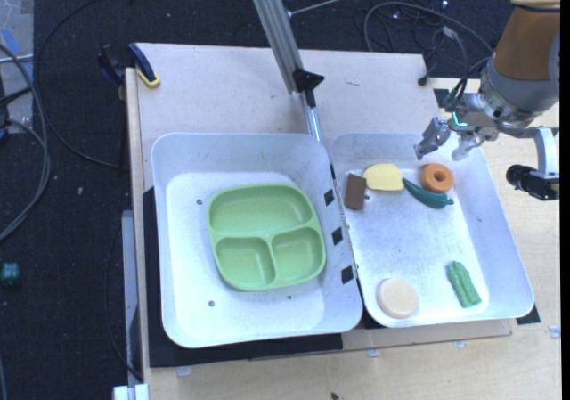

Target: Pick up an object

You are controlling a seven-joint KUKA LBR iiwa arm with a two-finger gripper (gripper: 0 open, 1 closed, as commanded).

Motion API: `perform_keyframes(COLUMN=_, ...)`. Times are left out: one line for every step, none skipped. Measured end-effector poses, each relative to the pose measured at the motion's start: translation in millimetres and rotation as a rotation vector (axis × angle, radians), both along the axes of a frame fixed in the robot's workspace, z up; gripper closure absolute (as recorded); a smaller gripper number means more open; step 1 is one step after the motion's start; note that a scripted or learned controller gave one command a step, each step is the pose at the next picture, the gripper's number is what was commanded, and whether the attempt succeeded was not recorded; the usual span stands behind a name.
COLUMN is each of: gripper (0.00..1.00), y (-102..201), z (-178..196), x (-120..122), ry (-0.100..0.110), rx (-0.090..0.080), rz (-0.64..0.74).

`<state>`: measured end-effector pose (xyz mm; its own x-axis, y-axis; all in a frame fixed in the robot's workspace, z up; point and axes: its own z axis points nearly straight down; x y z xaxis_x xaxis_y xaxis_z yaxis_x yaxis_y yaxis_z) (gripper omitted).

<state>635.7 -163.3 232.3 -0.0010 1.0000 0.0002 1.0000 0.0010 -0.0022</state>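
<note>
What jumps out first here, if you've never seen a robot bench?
The green divided plate filling the left bin stands out most. Next, the gripper hovers open over the right bin's far end, just above an orange ring and a yellow piece.

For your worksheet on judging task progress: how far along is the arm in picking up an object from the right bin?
Done: the gripper hangs open above the right bin, close to the orange ring. In hand: nothing sits between the fingers. Left: descend, close on an item, lift.

No legible text or labels.
</note>
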Motion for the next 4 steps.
perform_keyframes(gripper=0.00, y=0, z=1, x=1, ry=-0.003, rx=-0.001, rz=0.000)
perform_keyframes(gripper=0.00, y=0, z=-42, x=-2, ry=0.001, rx=-0.001, rz=-0.001)
perform_keyframes(gripper=0.00, y=-1, z=-101, x=-11, ry=0.003, rx=0.000, rz=-0.002)
perform_keyframes(gripper=0.00, y=-2, z=-132, x=-6, ry=-0.016, rx=-0.006, rz=0.000)
